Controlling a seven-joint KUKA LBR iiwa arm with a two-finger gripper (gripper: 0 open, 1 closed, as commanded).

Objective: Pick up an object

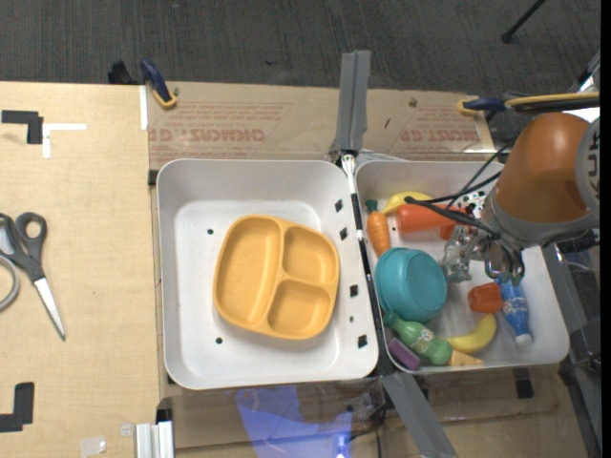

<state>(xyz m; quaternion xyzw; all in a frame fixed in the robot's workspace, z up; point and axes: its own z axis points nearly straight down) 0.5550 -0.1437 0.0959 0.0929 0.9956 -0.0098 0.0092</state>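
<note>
So the two-finger metal gripper (465, 256) is down in the right white bin (549, 351), just beside the teal plastic bowl (410, 281) at the bin's middle; can't tell how the gripper is set. The orange three-compartment plate (277, 277) sits mid left white bin (181, 351), and scissors (33, 265) lie by the bench's left edge.

We see the robot arm (546, 175) on the right side. Its big round part is orange and smooth, like a ball, and it shines a little on top. Under the orange part there is a grey ring. Thin black cables (458, 198) run along it and curve around its side. At the end sits the gripper (474, 256), made of grey and silver metal bits. It looks small and bumpy next to the big orange part.
</note>
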